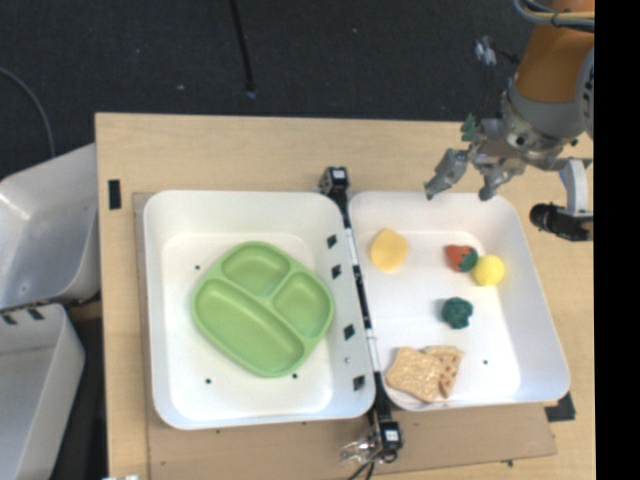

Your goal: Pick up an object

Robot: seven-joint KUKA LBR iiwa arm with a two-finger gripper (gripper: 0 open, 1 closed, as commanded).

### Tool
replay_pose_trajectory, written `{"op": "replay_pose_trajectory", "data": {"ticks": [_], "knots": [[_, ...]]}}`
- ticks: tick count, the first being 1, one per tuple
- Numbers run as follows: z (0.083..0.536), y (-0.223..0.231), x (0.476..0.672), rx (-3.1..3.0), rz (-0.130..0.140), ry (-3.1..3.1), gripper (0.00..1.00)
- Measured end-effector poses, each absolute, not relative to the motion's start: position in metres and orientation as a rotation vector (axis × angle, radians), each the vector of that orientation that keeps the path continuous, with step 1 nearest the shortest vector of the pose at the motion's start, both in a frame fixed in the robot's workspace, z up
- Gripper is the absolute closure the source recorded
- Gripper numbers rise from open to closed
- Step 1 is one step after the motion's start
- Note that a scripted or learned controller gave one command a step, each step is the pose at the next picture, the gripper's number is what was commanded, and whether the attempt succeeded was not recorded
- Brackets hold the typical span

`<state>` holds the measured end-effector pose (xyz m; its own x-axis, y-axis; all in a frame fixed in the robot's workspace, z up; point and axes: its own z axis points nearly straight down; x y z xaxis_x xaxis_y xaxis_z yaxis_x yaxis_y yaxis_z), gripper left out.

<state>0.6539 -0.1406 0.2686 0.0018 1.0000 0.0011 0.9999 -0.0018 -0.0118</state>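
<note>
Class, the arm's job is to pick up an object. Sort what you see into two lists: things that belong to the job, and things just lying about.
Belong to the job:
gripper, fingers spread, above the right bin's far edge
yellow piece
red piece
yellow ball
green broccoli piece
toast slice

Just lying about:
green divided plate
left bin

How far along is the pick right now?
Nothing looks picked yet. The gripper hangs open over the right bin's far rim, with nothing between its fingers. The yellow piece, red piece, green piece and cracker lie in that bin. Descent, grasp and lift remain.
</note>
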Motion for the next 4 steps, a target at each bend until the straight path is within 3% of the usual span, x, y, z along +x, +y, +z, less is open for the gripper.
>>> {"op": "replay_pose_trajectory", "data": {"ticks": [1,2,4], "knots": [[0.278,-0.14,0.656,-2.221,-0.002,-2.223,0.0],[0.225,-0.145,0.646,-2.222,0.005,-2.22,0.0],[0.128,-0.16,0.655,-2.226,0.003,-2.219,0.0]]}}
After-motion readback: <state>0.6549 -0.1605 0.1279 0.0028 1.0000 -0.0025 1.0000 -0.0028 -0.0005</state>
